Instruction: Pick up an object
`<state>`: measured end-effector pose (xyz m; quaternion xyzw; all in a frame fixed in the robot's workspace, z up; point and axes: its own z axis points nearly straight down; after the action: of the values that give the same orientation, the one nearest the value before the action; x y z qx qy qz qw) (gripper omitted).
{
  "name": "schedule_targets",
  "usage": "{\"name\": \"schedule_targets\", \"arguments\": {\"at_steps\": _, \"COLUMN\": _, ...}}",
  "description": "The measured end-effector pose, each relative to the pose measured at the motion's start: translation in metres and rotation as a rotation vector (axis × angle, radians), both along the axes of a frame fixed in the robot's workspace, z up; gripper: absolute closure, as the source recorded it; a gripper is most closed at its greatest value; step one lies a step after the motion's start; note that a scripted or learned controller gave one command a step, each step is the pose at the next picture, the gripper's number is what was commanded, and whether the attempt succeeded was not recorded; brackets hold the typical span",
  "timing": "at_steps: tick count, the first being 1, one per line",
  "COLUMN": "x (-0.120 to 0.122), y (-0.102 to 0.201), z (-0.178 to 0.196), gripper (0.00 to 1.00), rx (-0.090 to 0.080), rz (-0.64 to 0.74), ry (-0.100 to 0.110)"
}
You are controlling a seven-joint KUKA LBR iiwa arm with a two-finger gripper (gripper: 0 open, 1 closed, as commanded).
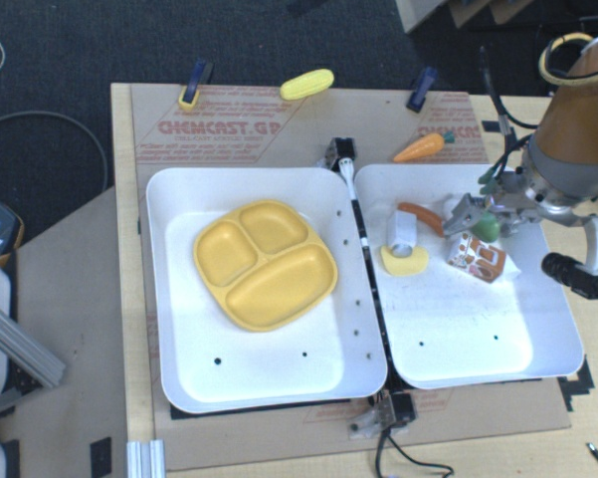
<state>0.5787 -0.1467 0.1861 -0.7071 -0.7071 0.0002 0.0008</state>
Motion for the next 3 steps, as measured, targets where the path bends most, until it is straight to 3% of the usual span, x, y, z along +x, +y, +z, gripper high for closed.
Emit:
{"name": "schedule_targets", "arguments": {"at_steps": 1, "x": -0.014, "y": 0.026, "z": -0.03, "gripper": 0.0, "rx": 0.002, "rz": 0.002, "ry": 0.004}}
{"name": "schedule_targets", "arguments": {"at_steps": 2, "x": -0.076, "y": 0.049, "z": 0.068, "gripper": 0.0, "rx": 0.0, "rz": 0.002, "ry": -0.006}}
{"name": "schedule_targets", "arguments": {"at_steps": 3, "x": -0.09, "y": 0.085, "z": 0.269, "gripper": 0.0, "rx": -0.002, "rz": 0.005, "ry": -0.024}}
